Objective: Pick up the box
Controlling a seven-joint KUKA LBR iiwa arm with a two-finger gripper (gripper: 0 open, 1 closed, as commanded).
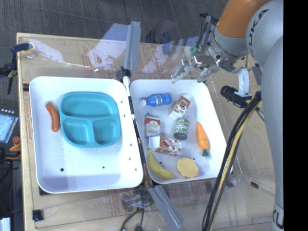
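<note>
Flat rectangular box (152,126) (printed cardboard)

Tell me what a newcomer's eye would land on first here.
The turquoise tray in the left bin, with a sausage beside it. Then the right bin crowded with small items: a blue bottle, cartons, a can, a carrot, a banana. Above its far edge hangs the gripper on the grey and orange arm.
</note>
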